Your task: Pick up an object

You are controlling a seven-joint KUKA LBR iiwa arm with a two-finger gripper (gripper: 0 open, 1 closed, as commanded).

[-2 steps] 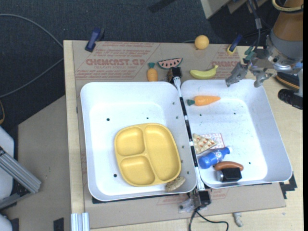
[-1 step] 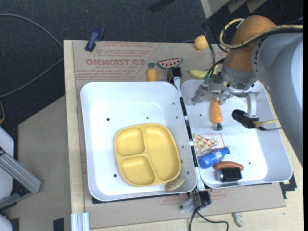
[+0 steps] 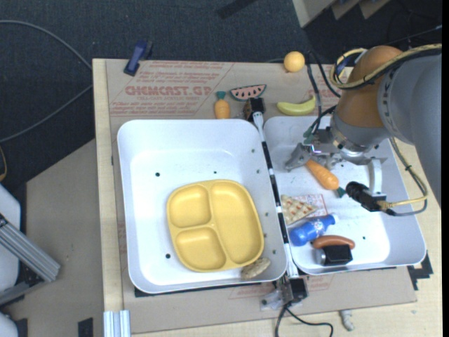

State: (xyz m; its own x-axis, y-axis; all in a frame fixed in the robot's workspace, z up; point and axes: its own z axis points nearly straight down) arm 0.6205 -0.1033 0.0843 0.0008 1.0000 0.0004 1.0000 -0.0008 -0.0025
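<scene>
1. In the right-hand shallow white bin [image 3: 400, 248], we find the candidate objects: an orange plastic toy carrot [image 3: 324, 175], a waffle-patterned cracker piece [image 3: 302, 206], a blue plastic toy bottle [image 3: 311, 229] and a red toy hot dog [image 3: 333, 242], with a small black block [image 3: 337, 255] just beside the hot dog at the near edge.
2. The two-finger gripper [image 3: 317, 154] hangs over the far half of this bin, below the grey arm's orange band [image 3: 372, 65]. A metal finger [image 3: 295, 159] points left, just beside the far end of the carrot.
3. We cannot tell from this view how far apart the gripper parts stand. Nothing is seen clamped between them, so we treat no object as held.
4. In the left-hand white bin [image 3: 140, 146] lies a yellow three-compartment plastic plate [image 3: 214, 225], well apart from the gripper, with a brown lump [image 3: 255, 267] touching its near right rim.
5. We judge the step in hand to be the approach to the carrot; the grasp is not yet made.
6. The next move calls for centring the carrot's body between the gripper parts, closing on it and lifting. The carrot lies at a slant, so a glancing contact may push it aside.
</scene>
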